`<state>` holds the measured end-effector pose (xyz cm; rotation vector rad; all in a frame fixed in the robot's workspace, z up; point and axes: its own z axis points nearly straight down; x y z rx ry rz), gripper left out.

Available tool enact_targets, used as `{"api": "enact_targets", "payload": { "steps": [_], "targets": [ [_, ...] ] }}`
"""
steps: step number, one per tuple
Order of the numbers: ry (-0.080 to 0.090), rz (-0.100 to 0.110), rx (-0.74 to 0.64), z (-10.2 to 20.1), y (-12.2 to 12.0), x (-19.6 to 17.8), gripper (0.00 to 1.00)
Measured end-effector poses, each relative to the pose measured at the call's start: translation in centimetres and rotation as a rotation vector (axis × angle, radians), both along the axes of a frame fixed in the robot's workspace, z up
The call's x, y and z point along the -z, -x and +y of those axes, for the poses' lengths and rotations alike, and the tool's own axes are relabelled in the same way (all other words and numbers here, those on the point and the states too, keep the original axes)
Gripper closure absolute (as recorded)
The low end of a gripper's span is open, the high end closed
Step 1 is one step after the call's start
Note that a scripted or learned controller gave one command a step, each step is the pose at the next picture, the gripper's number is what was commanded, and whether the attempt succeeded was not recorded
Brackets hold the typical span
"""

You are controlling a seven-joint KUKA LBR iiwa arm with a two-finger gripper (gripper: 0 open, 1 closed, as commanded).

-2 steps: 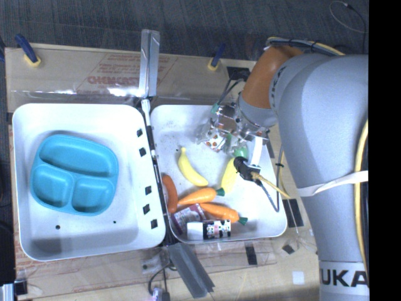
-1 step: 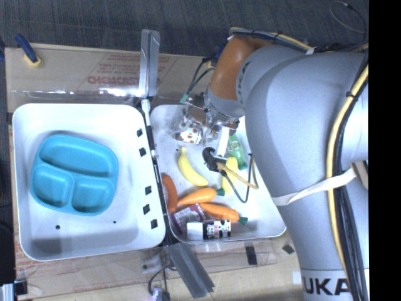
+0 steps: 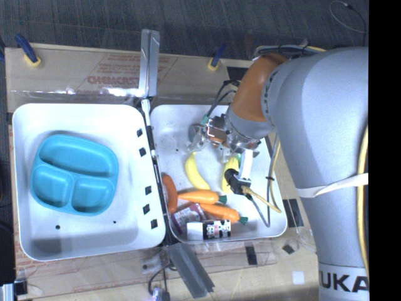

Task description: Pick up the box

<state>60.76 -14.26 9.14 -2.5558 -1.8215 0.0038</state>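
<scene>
Surface: brown board [image 3: 75, 74] under two white bins, with blue clamps at its far edge.
Box: small white carton with dark print [image 3: 210, 229], lying on its side at the 6 o'clock edge of the right bin [image 3: 169, 121], against the near wall.
Beside the box: a dark red packet [image 3: 187, 215] touches it at 10 o'clock; an orange carrot [image 3: 220, 211] lies just at 12 o'clock of it.
Further in: a second carrot [image 3: 199, 197] lies across the bin floor, and a third orange piece [image 3: 168, 193] runs along the 9 o'clock wall.
Bananas: one yellow banana [image 3: 196, 173] sits near the bin's middle; another [image 3: 230, 171] lies toward 3 o'clock, partly hidden by arm parts.
Gripper: the gripper [image 3: 216, 135] sits low over the 12 o'clock half of the right bin, well apart from the box.
Jaws: open or closed cannot be told; nothing is seen between them.
Arm: grey arm [image 3: 319, 124] with an orange band [image 3: 254, 96], coming in from 3 o'clock.
Left bin: the left bin [image 3: 25, 231] holds a blue divided tray [image 3: 75, 173].
</scene>
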Motion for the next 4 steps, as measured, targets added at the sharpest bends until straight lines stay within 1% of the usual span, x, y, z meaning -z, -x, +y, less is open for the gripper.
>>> {"api": "enact_targets", "payload": {
  "steps": [1, 2, 3, 4],
  "targets": [
    [-0.008, -0.001, -0.057, -4.9, 5.5, -0.2, 0.00],
    [0.001, 0.000, -0.011, 4.3, 0.9, 0.0, 0.00],
    [-0.001, 0.000, -0.143, -2.4, 6.6, 0.0, 0.00],
    [0.000, 0.000, -0.087, 3.8, 2.1, 0.0, 0.00]
  ]
}}
